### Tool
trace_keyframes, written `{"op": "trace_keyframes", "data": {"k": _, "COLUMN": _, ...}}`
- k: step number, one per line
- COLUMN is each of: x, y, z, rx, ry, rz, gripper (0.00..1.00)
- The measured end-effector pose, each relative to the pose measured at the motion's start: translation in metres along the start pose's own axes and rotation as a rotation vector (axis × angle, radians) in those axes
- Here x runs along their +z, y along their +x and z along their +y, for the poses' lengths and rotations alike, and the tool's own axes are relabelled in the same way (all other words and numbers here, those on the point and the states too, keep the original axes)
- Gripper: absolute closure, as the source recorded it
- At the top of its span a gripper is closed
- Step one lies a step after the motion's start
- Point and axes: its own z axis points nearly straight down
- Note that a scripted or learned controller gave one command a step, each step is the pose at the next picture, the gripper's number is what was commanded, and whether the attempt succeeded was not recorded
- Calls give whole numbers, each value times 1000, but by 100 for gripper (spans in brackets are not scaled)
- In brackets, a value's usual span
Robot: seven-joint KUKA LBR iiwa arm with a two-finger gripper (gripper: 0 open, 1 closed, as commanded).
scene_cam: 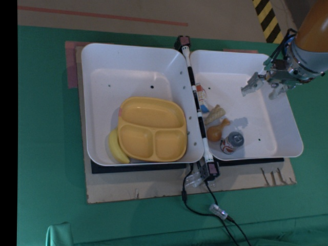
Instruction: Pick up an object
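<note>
Seen from above at a slant, a table covered in green cloth (46, 137) carries a brown cardboard sheet (154, 188), and on it two shallow white plastic bins sit side by side, their inner rims touching along a line of small clips. The left bin (102, 65) holds a yellow plastic tray with three compartments (152, 129), lying flat toward the near side, and a yellow banana (117, 147) tucked against the tray's lower left corner, by the bin's near wall. The right bin (277, 132) holds a small cluster of things close to its left wall: a white tube with red and blue markings (202, 97) lying along the rim, a pale ridged piece like a small corn cob (215, 114) just below it, an orange toy drumstick (217, 131) beside that, and a small round can with a grey top (232, 141) at the near end, touching or nearly touching the drumstick. The grey arm with its orange band (313, 24) comes in from the upper right, and its gripper (265, 86) hangs over the far right part of the right bin, well apart from the cluster. Its jaws are spread apart with nothing between them. A black cable (205, 201) trails off the cardboard toward the near edge.
</note>
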Motion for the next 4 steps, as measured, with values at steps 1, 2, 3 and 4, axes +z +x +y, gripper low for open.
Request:
{"op": "trace_keyframes", "data": {"k": 1, "x": 112, "y": 47, "z": 13, "rx": 0, "ry": -6, "rz": -1, "gripper": 0}}
{"op": "trace_keyframes", "data": {"k": 2, "x": 116, "y": 38, "z": -31, "rx": 0, "ry": -22, "rz": -6, "gripper": 0}}
{"op": "trace_keyframes", "data": {"k": 3, "x": 101, "y": 35, "z": -29, "rx": 8, "ry": -34, "rz": -11, "gripper": 100}}
{"op": "trace_keyframes", "data": {"k": 4, "x": 115, "y": 47, "z": -44, "rx": 6, "ry": -24, "rz": -11, "gripper": 100}}
